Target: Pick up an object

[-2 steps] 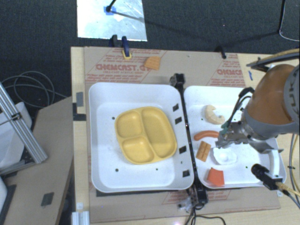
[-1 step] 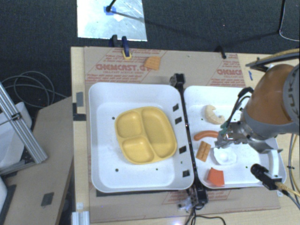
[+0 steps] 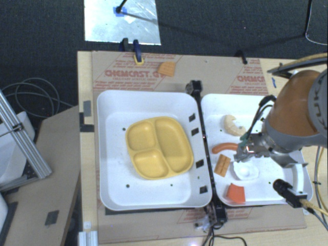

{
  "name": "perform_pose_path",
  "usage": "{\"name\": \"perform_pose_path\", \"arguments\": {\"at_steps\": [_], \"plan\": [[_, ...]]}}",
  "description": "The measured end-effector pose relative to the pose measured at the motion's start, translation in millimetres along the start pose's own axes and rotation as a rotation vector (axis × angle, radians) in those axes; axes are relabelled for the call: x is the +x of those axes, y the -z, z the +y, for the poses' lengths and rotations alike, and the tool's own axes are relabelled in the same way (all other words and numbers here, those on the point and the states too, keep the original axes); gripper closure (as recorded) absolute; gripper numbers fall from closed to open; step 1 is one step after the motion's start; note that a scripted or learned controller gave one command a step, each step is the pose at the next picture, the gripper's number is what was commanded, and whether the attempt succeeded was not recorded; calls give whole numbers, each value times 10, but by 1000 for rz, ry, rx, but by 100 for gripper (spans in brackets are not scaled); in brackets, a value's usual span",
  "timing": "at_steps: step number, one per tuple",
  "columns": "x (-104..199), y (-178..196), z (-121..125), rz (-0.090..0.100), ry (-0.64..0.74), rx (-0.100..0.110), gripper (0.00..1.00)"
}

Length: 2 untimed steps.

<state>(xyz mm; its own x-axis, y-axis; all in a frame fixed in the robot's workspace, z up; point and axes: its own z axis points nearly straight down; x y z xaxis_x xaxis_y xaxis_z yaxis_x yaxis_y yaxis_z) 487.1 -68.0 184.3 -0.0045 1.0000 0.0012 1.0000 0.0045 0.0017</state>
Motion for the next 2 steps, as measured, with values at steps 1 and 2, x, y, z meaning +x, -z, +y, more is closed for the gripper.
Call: {"name": "perform_pose_path", "arguments": {"at_steps": [1,2], "plan": [[25,0,0,0,1,0,100],[-31,0,-2,0,-2,0,100]]}}
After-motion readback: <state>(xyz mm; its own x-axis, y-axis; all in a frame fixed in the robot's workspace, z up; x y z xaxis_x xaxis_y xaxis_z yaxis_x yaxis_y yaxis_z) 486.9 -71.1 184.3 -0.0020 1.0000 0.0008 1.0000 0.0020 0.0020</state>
